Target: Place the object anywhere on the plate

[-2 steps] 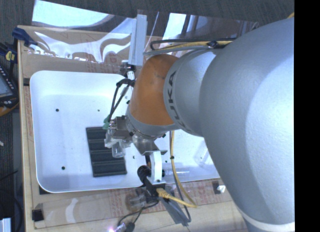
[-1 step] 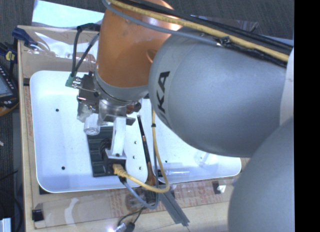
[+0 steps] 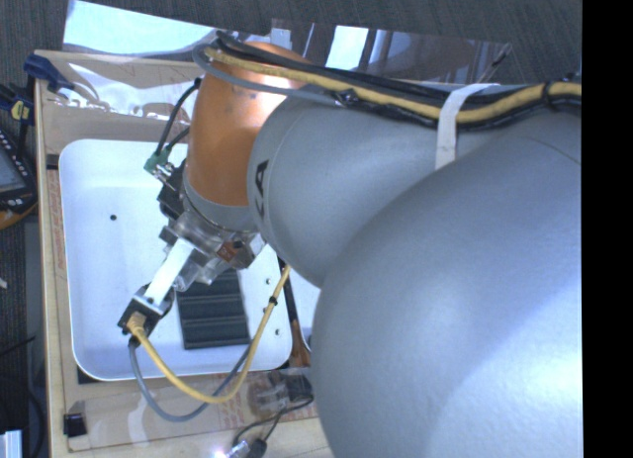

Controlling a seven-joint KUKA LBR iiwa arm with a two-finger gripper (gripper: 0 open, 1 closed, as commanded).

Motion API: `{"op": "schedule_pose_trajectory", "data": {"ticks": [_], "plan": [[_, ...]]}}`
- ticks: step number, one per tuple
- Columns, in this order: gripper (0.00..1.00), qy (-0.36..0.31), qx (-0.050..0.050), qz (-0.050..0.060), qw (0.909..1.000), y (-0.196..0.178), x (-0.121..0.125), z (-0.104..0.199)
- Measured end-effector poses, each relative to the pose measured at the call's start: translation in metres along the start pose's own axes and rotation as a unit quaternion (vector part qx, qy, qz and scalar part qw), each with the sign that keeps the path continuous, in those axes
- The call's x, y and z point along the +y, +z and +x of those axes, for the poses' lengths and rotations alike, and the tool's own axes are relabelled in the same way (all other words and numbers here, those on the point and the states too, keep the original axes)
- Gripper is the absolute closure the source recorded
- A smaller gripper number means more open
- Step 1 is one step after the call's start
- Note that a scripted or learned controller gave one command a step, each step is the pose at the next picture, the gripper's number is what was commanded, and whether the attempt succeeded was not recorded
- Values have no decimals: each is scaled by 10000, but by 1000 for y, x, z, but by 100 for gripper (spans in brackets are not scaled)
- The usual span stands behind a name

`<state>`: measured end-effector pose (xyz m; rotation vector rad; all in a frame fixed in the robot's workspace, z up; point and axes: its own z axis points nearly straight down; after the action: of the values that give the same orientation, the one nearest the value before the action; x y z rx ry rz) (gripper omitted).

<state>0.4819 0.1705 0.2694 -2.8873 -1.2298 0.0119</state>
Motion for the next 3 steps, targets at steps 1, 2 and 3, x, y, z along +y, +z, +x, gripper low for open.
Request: {"op": "schedule_pose_trajectory", "data": {"ticks": [1,2,3], "plan": [[100,2256,6,-7,9742,179,-36,29],[100,-1864,18,-17,9825,84,-10,2],[100,-2712,19,-20,9625,38,-10,3]]}}
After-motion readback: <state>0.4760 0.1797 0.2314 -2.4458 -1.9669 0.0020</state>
